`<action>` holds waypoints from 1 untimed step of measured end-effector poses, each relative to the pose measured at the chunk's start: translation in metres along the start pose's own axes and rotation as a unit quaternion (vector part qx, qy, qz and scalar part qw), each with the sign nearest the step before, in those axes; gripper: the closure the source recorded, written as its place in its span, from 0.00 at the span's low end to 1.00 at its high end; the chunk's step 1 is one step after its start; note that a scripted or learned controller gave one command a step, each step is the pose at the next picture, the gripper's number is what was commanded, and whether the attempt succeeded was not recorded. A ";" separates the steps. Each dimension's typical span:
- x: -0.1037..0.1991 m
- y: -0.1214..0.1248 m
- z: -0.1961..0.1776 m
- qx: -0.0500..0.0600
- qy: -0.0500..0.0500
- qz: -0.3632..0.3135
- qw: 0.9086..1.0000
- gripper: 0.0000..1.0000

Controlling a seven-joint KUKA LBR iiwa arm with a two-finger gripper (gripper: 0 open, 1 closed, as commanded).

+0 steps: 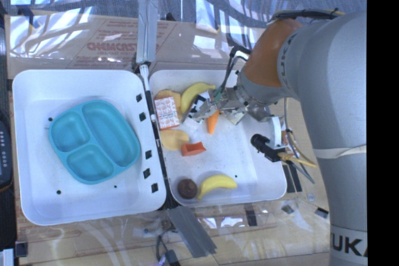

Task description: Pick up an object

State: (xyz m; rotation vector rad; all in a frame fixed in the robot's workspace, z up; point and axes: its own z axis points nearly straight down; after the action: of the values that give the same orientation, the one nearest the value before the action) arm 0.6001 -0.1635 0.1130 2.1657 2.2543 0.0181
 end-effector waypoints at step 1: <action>-0.004 0.014 0.007 0.008 0.006 -0.010 1.000 0.00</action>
State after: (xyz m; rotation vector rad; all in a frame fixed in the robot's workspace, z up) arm 0.6148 -0.1667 0.1065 2.1565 2.2900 0.0116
